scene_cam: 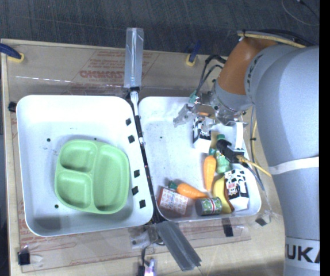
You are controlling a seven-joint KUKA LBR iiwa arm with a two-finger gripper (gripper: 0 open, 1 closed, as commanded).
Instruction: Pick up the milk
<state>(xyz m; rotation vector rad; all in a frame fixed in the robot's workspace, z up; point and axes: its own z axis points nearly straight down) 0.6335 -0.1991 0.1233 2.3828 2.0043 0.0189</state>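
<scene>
Resting on a pale wooden bench point(67, 68) over dark carpet point(67, 10), two bins; end effector point(202, 117) grip unclear

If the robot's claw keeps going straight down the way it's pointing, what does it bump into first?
Probably the white floor of the right bin near its top corner. The claw hangs there, pointing down. The milk carton lies farther toward the bin's near right corner, outside that line. Depth is hard to judge.
</scene>
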